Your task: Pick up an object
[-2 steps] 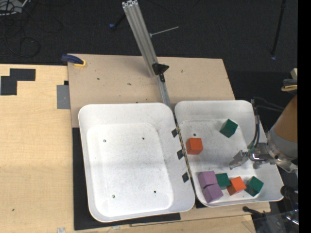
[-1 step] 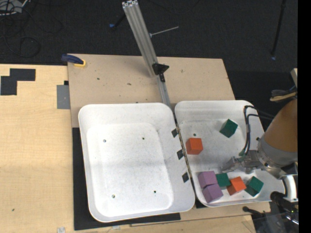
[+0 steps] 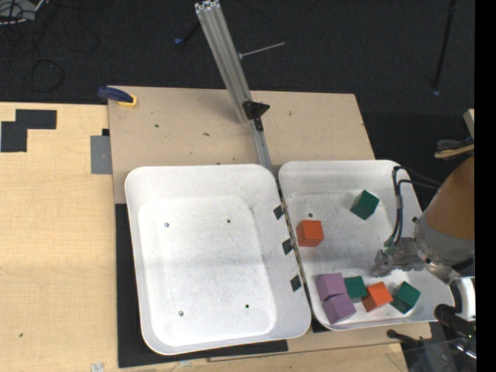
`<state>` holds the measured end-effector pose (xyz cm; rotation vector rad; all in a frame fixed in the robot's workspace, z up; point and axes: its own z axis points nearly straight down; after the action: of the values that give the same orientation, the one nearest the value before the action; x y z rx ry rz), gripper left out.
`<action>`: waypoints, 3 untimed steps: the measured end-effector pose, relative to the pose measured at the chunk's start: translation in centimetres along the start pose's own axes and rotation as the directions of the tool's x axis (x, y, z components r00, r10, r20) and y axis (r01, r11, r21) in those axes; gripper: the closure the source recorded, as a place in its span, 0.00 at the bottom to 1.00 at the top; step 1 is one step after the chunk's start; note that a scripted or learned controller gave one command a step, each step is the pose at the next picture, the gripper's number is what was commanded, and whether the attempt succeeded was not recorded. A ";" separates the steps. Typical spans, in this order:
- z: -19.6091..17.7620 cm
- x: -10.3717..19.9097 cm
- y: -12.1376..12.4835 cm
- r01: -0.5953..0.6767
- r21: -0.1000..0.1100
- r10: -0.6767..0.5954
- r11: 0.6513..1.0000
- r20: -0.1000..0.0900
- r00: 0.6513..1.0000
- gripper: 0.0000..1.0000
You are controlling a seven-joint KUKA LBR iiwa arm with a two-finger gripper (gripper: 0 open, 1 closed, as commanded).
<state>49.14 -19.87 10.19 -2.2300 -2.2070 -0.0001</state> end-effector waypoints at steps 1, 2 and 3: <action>-4.3 0.5 0.2 0.012 -0.003 -0.012 1.000 0.003 1.000 1.00; -10.3 -0.2 -0.2 0.012 -0.007 -0.012 1.000 0.005 1.000 1.00; -14.1 -0.2 -0.1 0.013 -0.005 -0.013 1.000 0.004 1.000 1.00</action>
<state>49.10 -20.15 24.33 -2.2207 -2.2258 -0.0018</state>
